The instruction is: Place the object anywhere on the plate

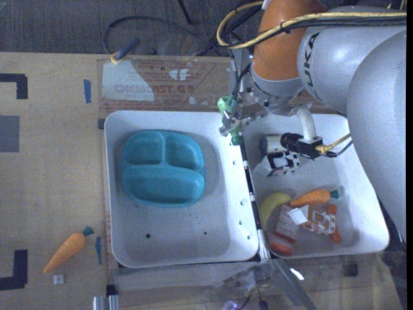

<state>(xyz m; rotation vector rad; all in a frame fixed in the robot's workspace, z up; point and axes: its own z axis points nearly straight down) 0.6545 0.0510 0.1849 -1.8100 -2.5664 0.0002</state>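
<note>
A robotics lab: taped wooden bench, two white bins, loose cables on grey carpet.

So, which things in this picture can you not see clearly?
- Tool: in the camera view, the arm's wrist covers most of it, so its grip is unclear.
- Packet in the right bin: print too small to read.
- Right bin's far side: hidden under the arm.
- Plate: fully visible.
</note>
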